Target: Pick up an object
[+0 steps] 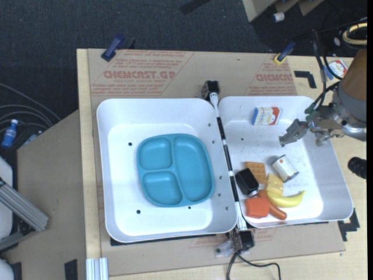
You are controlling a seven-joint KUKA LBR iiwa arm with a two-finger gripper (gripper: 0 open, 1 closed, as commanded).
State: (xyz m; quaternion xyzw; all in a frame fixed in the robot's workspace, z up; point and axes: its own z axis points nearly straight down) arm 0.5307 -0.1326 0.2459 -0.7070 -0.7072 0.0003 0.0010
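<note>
Camera view from above has us hovering over the right bin point(332, 174), our gripper point(289, 135) hanging above bare white floor between the small carton point(266, 116) near the far wall and the cluster of toys toward the near wall. We cannot tell how the gripper is set, and nothing shows in it.

Our nearest candidate is the small can point(284, 167), lying on its side just nearer the camera than the gripper and apart from the pile. To do this well, we would come down straight over it and close across its round body, not along its length, since a smooth cylinder probably rolls away from an off-centre pinch.

Beyond it the banana point(287, 198) curves, glossy and yellow, against the orange carrot point(265, 207), the tan waffle-textured cracker point(256, 172) and a black block point(246, 181); these touch or overlap, so grasping there looks riskier. The carton is boxy and flat-sided, likely the easiest alternative.

In the left bin point(111, 156) sits a blue, smooth, three-part plate point(174, 169).
</note>
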